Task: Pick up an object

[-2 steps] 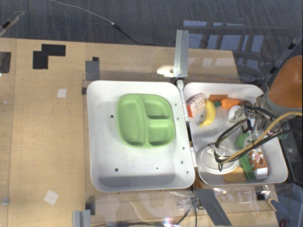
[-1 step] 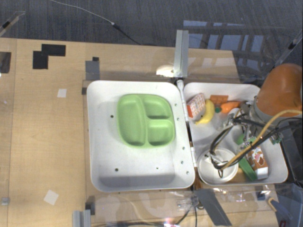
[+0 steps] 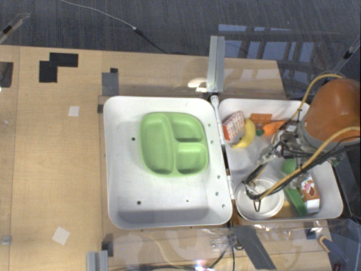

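My gripper (image 3: pixel 252 186) reaches down and to the left into the right bin (image 3: pixel 333 210), its tip just above the rim of a white bowl (image 3: pixel 265 205) at the bin's front. A yellow banana (image 3: pixel 246 135) and a red and white packet (image 3: pixel 233 125) lie at the bin's back left. An orange carrot (image 3: pixel 271 127) and a flat orange-brown piece (image 3: pixel 260 118) sit beside them. A green object (image 3: pixel 294 198) and a small brown and white carton (image 3: pixel 309 191) lie to the right of the bowl. Nothing is seen held.
A green divided plate (image 3: pixel 172 143) lies in the middle of the left bin (image 3: pixel 121 208). Yellow and black cables (image 3: pixel 307 165) loop from the arm's wrist over the right bin. A metal post (image 3: pixel 216 64) stands behind the wall between the bins.
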